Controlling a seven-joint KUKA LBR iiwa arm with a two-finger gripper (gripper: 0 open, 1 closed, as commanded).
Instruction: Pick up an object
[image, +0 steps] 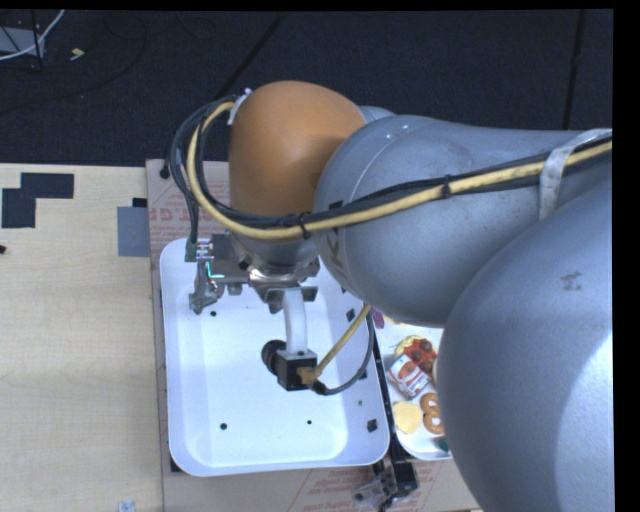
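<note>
**A:** Far left we log the wooden bench top (70, 320). It has black patches (40, 195) and a grey square (132, 230) near its upper edge.

**B:** Agreed. Next comes the left bin (230, 400), with a white floor and a few small dark specks (222, 427) on it. We cannot tell whether these are holes or loose bits.

**A:** Where do we put the gripper (262, 278)?

**B:** We put it over the upper half of the left bin, directly beneath the orange band (290, 150). We look down on it from above and the wrist covers its tip. So we cannot tell whether it is spread or pressed together, or whether it pinches anything.

**A:** And the candidate objects?

**B:** We see them in the right bin (412, 447), in the narrow strip between the left bin's right wall and the grey arm (480, 230). A red-and-white item (410, 370) lies uppermost. Below it a yellow disc (407, 417) sits just beside an orange ring (432, 412). All three are across the bin wall from the gripper.

**A:** Rightmost, we note that the grey arm covers the rest of the right bin.
</note>
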